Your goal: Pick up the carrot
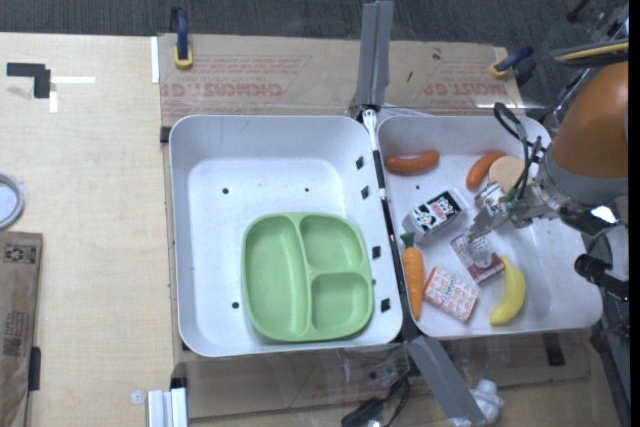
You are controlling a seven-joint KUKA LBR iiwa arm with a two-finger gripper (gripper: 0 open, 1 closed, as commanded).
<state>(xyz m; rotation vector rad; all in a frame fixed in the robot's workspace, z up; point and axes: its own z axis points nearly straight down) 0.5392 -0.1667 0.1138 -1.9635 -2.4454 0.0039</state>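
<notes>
The carrot (412,277), orange with a small green top, lies lengthwise against the left wall of the right bin (560,315), in its front half. My gripper (489,214) hangs over the middle of that bin, to the right of the carrot and further back, apart from it. It is above a red packet (479,256) and beside a black-and-white milk carton (437,212). The grey arm with its orange band (598,120) reaches in from the right.
The right bin also holds two orange-red sausages (412,161) (484,168), a pink box (450,295) just right of the carrot and a banana (510,293). A green divided plate (306,275) sits in the left bin (200,215).
</notes>
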